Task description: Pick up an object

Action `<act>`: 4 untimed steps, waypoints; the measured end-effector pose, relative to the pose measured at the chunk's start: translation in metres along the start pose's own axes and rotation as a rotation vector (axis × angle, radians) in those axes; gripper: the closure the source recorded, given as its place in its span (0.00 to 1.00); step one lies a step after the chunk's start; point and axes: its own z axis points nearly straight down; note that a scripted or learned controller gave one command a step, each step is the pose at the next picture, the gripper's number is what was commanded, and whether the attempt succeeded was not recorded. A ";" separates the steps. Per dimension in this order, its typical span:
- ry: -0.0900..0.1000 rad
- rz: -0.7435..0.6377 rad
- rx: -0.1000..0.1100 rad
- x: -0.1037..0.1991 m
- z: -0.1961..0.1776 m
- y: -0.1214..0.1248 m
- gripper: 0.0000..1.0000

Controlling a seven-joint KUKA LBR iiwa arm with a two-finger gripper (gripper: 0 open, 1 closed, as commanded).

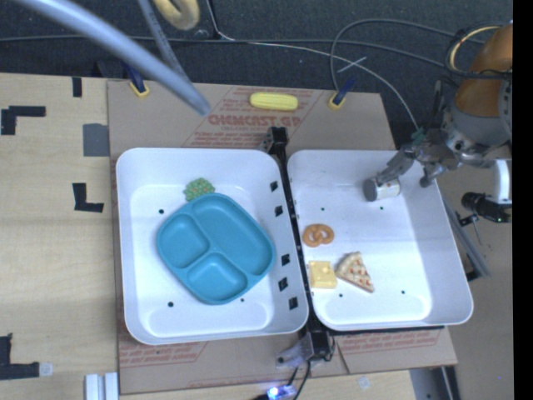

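Observation:
The right bin [433, 248] holds a brown pretzel [317, 236], a yellow square of cheese [321, 274] and a pizza slice [356, 272], all in its left half near the front. My gripper [385, 183] hangs over the bin's back part, reaching in from the right below the orange-banded wrist [483, 73]. It is well behind and to the right of the pretzel, with nothing visibly held. In the left bin [133, 223] lies a blue divided plate [215, 247] with a small green piece [198, 189] at its back edge.
A yellow banana-shaped toy [273, 101] lies on the cardboard behind the bins. A grey pole [117, 32] crosses the top left corner. Cables [366, 48] loop behind the right bin. A black divider [286, 215] runs between the bins.

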 end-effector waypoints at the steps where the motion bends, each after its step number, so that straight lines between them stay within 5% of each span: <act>1: -0.003 -0.003 -0.014 0.000 -0.010 0.003 0.00; 4: -0.006 -0.006 -0.015 0.007 0.098 0.001 0.00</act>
